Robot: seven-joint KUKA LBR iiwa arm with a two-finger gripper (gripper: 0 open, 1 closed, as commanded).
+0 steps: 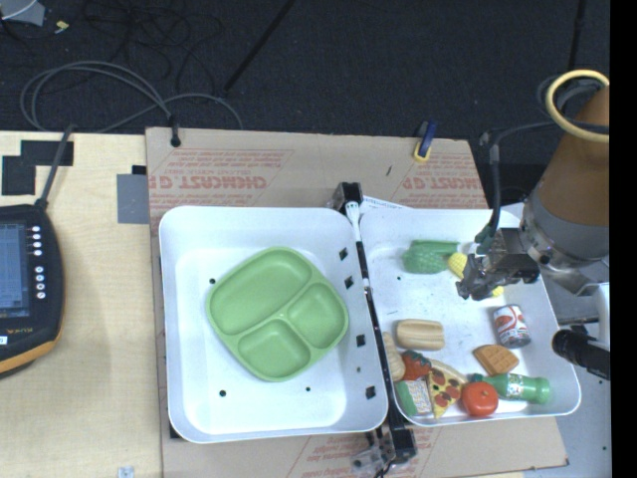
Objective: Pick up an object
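A wooden bench (90, 386) carries a cardboard sheet (299, 172), and on it two shallow white bins sit side by side. The left bin (189, 366) holds a green divided plate (277, 313). The right bin (438, 232) holds the loose objects: a green leafy toy (430, 257) near the far wall, a hot-dog bun (419, 334) near the centre, a small can (510, 324), a cracker (495, 358), a tomato (480, 397), a green bottle (523, 388) and a pizza slice (438, 386) along the near wall. The gripper (478, 283) hangs low over the right bin, beside a yellow piece (457, 263). From here I cannot tell how it is set or whether it grips anything.
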